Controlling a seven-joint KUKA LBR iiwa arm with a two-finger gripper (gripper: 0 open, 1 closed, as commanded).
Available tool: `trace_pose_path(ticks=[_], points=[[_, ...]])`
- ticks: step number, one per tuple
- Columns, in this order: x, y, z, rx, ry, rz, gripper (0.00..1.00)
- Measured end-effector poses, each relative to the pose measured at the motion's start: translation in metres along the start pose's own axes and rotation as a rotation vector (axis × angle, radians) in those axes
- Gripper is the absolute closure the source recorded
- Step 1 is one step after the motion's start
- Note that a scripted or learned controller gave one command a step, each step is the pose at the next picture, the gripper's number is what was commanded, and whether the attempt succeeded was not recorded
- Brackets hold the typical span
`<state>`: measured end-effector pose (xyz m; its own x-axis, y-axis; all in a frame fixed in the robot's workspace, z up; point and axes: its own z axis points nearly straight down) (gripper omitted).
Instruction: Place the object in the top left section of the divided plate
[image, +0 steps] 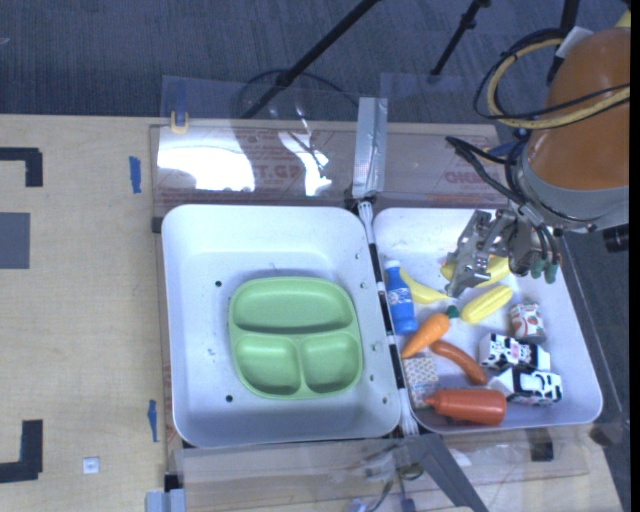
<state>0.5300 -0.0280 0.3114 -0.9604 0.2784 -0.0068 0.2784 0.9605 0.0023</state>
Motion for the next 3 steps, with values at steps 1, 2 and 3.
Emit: trace_pose_path(ticks=[1,2,3], points=[[-0.034,0.085,-0.015,-0.001,0.001,-0.03,1.0],[-0.025,0.079,-0.107,0.0,0.0,-0.096,1.0],[-0.049,0.123,-0.026,-0.002,0.004,-0.686,1.0]])
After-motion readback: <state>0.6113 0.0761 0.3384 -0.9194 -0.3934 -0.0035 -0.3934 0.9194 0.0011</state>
